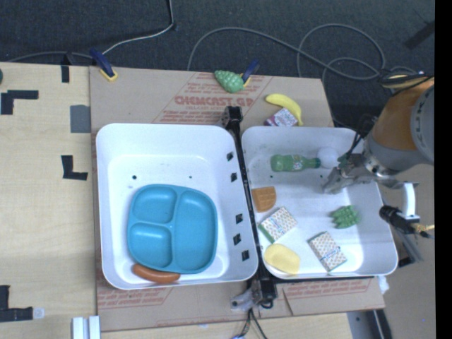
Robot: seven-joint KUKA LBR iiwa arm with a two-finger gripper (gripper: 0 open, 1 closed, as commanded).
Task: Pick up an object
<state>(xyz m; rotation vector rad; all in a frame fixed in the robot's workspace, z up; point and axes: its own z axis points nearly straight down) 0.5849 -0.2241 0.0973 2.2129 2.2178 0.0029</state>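
Even, fairly bright overhead light leaves only soft, short shadows under the blue plate (171,228) and the bin walls. The right bin (311,150) floor glares pale and washed out. The picture is low-resolution and slightly soft, with the dark floor (85,13) grainy.

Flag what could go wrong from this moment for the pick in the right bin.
1. The gripper hovers between the green bottle and the small green toy, over bare floor of the right bin, so a straight descent may close on nothing.
2. The bottle lies on its side and may roll if nudged.
3. The gripper works near the bin's right wall, so a sideways correction could strike it.
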